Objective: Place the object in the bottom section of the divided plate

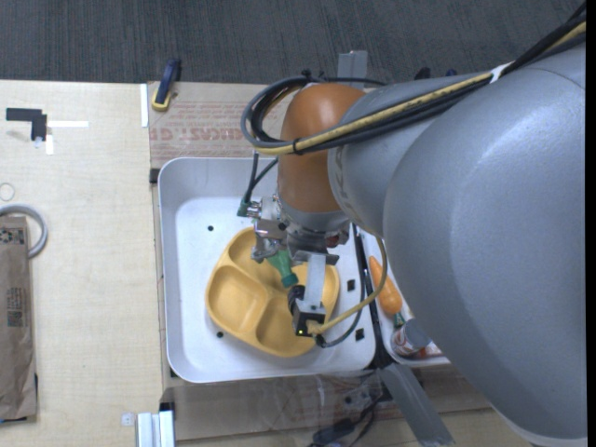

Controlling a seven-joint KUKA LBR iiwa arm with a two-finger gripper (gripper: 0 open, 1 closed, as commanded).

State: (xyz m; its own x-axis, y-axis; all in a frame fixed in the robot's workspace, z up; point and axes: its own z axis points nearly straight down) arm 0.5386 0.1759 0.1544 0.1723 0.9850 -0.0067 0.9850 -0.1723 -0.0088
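My jaws hang over the right part of the yellow divided plate (237, 298), which lies in a white bin (173, 250) on the desk. I cannot tell whether they are spread or pressed together. A small green object (282, 270) shows just beside them, over the plate's middle near its upper section; I cannot tell whether I grip it. An orange carrot-shaped thing (386, 289) lies to the plate's right.

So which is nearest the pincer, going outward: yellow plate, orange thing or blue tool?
1. Yellow plate, directly under the pincer.
2. Orange thing, off to its right in the view.
3. Blue tool, farthest, at the view's top left.
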